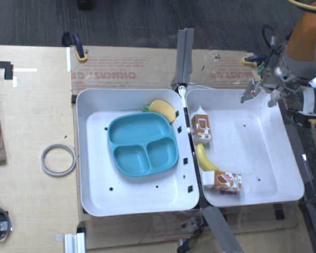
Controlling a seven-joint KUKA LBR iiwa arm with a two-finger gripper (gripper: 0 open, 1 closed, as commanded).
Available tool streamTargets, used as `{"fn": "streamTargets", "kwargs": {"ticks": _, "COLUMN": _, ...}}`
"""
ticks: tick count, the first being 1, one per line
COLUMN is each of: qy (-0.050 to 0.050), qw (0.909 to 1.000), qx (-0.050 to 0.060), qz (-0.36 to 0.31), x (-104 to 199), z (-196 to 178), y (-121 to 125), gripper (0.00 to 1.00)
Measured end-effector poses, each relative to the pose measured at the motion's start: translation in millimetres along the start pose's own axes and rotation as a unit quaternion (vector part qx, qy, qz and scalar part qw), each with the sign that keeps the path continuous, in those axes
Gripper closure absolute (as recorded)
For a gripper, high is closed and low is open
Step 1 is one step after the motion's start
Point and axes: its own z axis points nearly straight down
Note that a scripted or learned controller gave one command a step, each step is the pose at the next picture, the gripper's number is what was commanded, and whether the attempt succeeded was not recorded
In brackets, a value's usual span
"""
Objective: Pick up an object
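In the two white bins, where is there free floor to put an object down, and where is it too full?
The right bin has bare floor across its middle and right. Its left wall is crowded: a carton, a banana and a second carton. In the left bin, the blue tray takes the centre, leaving bare margins left and below.

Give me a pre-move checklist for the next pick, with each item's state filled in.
1. Claw carries nothing: ok, it hangs above the right bin's far rim with nothing in it.
2. Targets in the right bin: ok, banana and two cartons.
3. Targets apart: not ok, the banana touches the near carton.
4. Room beside them: not ok, all crowd the left wall.
5. Left bin: ok, lemon lies against the tray.
6. Claw opening: cannot tell.
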Motion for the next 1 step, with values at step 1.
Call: {"fn": "streamTargets", "kwargs": {"ticks": 1, "qy": 0.0, "qw": 1.0, "qx": 0.0, "qz": 0.0, "x": -1.2, "z": -8.8, "y": 0.2, "gripper": 1.0}}
